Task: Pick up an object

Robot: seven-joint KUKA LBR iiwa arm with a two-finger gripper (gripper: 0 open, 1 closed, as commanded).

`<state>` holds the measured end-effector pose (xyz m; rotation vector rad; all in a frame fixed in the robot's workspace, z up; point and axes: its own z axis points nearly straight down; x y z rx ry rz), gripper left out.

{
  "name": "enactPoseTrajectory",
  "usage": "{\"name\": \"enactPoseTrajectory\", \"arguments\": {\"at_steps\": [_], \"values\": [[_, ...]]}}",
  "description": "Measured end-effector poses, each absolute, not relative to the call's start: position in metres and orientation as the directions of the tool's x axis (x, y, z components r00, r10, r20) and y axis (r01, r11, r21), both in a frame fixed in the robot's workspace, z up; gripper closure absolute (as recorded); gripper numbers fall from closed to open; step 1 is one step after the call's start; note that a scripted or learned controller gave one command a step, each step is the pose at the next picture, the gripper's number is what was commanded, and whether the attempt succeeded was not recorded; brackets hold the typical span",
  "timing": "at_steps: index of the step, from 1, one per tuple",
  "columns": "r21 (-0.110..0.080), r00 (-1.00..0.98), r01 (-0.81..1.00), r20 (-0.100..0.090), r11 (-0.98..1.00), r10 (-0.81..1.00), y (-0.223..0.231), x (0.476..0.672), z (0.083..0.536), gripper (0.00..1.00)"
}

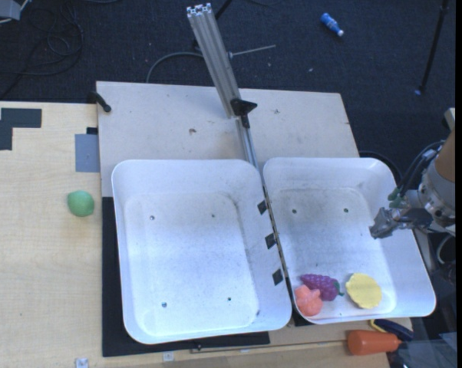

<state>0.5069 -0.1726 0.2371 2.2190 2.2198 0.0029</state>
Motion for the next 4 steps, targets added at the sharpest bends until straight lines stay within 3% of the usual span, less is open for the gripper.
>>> {"name": "enactPoseTrajectory", "arguments": {"at_steps": [4], "values": [[0.000,-0.003,1.000,0.000,0.003,1.000,0.033,0.570,0.244,1.00]]}}
